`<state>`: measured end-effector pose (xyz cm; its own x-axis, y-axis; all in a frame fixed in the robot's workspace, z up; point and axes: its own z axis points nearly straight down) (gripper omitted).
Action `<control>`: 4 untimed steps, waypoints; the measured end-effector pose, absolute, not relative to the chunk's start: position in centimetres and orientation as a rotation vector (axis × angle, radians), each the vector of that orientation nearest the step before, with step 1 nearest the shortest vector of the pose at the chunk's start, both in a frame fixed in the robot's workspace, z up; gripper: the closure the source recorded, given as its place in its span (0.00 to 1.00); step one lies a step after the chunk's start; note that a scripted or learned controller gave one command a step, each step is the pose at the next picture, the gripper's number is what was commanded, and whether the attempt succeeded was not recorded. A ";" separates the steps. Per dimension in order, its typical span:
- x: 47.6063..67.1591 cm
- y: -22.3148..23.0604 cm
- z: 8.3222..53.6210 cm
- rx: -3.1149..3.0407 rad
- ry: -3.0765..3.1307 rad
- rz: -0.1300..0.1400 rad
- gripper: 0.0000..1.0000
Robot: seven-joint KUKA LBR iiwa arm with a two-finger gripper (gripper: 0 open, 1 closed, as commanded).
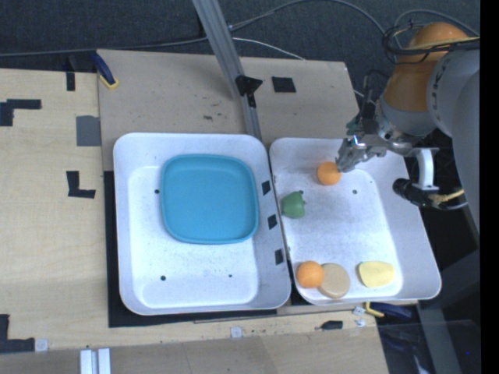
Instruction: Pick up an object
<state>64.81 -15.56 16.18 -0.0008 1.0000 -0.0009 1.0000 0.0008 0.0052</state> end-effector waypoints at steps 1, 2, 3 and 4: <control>64.9 -15.5 21.4 2.219 2.220 0.003 1.00; 62.9 -11.3 22.3 2.218 2.225 0.002 1.00; 60.6 -6.2 23.1 2.217 2.227 0.002 1.00; 59.4 -0.9 22.2 2.218 2.228 0.000 1.00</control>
